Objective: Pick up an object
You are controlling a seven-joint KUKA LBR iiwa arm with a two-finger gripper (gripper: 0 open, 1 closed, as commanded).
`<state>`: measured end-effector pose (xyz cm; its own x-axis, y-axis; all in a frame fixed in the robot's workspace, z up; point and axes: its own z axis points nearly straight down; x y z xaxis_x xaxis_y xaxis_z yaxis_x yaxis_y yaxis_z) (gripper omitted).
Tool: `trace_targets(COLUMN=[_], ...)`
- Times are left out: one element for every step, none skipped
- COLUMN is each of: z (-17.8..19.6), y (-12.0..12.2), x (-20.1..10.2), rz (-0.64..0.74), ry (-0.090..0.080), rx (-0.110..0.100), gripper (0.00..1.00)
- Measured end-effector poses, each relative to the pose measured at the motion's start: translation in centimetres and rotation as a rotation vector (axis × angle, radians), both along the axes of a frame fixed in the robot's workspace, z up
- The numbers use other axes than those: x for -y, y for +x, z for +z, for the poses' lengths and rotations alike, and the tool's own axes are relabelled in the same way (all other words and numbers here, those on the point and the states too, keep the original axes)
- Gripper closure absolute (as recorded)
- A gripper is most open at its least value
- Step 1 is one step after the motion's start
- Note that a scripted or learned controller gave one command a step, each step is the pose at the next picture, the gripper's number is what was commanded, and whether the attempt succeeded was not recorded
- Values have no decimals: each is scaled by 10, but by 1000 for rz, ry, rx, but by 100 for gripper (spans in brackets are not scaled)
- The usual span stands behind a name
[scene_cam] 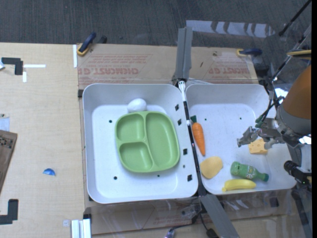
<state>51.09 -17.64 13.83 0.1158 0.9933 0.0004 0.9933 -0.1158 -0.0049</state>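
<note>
The right bin (223, 103) holds an orange carrot (198, 137) near its left wall. In front of it lie a pale yellow rounded piece (211, 166), a green bottle (247, 171) on its side and a yellow banana (239, 184). A yellow cheese wedge (258, 148) lies at the right. My gripper (253, 136) hangs low over the right bin, just above and left of the cheese wedge, with the arm coming in from the right. I see nothing lifted off the bin floor.
The left bin (99, 133) holds a green divided plate (147, 141) and a white egg-shaped object (137, 104) behind it. A raised divider (185, 118) separates the two bins. Cardboard lies behind the bins, and the wooden bench top stretches to the left.
</note>
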Motion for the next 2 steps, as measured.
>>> trace_targets(z=[-48, -40], y=[-34, -33], x=[-46, -44], rz=[40, 36], ry=[0, 1], rx=[1, 0], gripper=[0, 100])
